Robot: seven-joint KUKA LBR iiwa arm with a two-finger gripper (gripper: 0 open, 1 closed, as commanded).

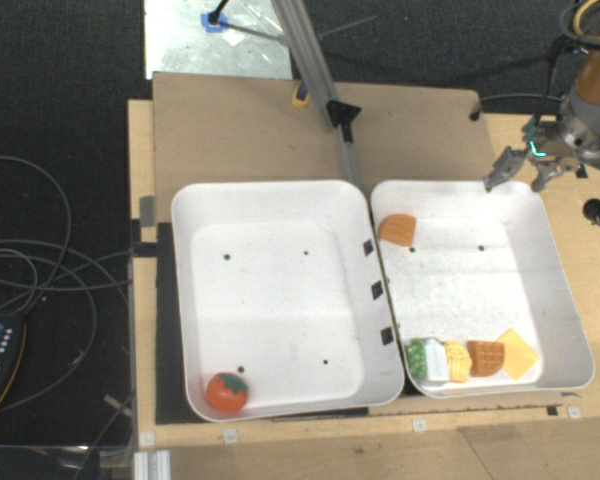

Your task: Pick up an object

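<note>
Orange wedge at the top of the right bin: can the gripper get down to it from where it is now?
Probably yes. The orange wedge lies alone by the right bin's upper left corner, apart from the other items, while the open gripper hovers over the far rim.

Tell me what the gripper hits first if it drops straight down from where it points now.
Probably the far right corner rim of the right bin; the gripper hangs open just over it. Depth is hard to judge.
</note>
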